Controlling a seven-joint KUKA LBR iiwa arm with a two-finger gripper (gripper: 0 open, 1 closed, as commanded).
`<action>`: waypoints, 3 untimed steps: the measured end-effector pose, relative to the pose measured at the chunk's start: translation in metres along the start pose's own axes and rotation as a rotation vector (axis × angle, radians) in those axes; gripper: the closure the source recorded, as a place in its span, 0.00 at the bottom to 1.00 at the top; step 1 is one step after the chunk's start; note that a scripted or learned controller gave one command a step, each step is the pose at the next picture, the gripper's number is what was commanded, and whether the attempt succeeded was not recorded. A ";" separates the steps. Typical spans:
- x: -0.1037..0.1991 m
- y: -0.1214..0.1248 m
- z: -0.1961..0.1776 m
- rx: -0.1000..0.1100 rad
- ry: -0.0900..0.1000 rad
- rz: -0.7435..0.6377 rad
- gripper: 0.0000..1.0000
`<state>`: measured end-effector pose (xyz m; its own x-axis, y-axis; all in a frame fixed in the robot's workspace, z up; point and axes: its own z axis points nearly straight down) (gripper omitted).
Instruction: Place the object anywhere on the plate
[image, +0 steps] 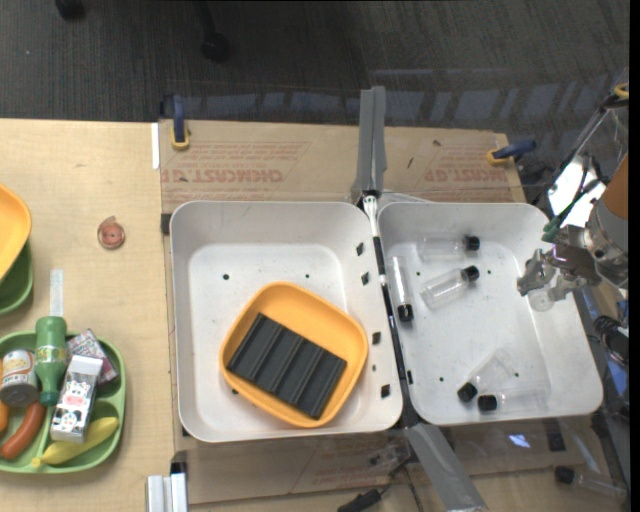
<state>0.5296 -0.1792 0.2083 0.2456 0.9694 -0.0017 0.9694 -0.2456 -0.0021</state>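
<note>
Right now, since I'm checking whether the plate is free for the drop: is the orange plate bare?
No. A dark ridged rectangular block lies on the orange plate in the left bin.

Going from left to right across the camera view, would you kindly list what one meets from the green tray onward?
Green tray of toy food → orange plate bearing the dark ridged object, in the left bin → clear vials in the right bin → gripper at the right bin's right rim.
</note>
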 end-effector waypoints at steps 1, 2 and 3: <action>0.064 -0.049 0.029 0.002 0.001 -0.081 1.00; 0.117 -0.066 0.018 0.001 0.001 -0.286 1.00; 0.209 -0.075 0.015 0.000 0.000 -0.529 1.00</action>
<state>0.5077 0.0415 0.1930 -0.2773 0.9608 -0.0004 0.9608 0.2773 -0.0025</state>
